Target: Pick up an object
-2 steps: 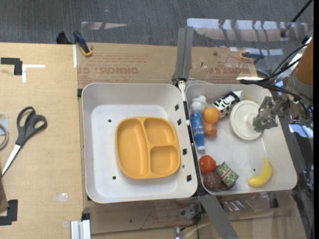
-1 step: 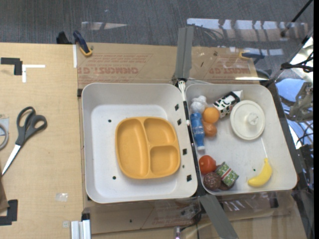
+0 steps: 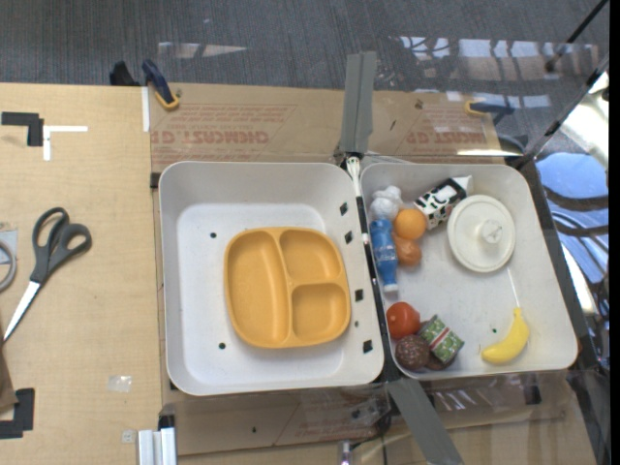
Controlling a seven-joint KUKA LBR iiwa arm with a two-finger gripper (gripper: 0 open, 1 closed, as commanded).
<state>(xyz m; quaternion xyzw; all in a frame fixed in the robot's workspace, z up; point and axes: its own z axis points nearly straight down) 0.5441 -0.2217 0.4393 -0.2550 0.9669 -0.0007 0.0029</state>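
The right bin (image 3: pixel 542 260) holds several small objects. A white round lid (image 3: pixel 482 232) lies near its back, with a black-and-white cow toy (image 3: pixel 443 202) beside it. An orange ball (image 3: pixel 411 224) and a blue bottle (image 3: pixel 385 250) lie along the bin's left wall. A red tomato (image 3: pixel 402 319), a dark round piece (image 3: pixel 412 353) and a green-and-red packet (image 3: pixel 443 338) cluster at the front. A yellow banana (image 3: pixel 508 340) lies at the front right. The left bin (image 3: pixel 184 289) holds an orange divided plate (image 3: pixel 288 287).
Scissors (image 3: pixel 46 255) lie on the wooden bench to the left of the bins. A blue clamp (image 3: pixel 160 83) sits at the back edge. Cardboard (image 3: pixel 242 134) lies under the bins' far side.
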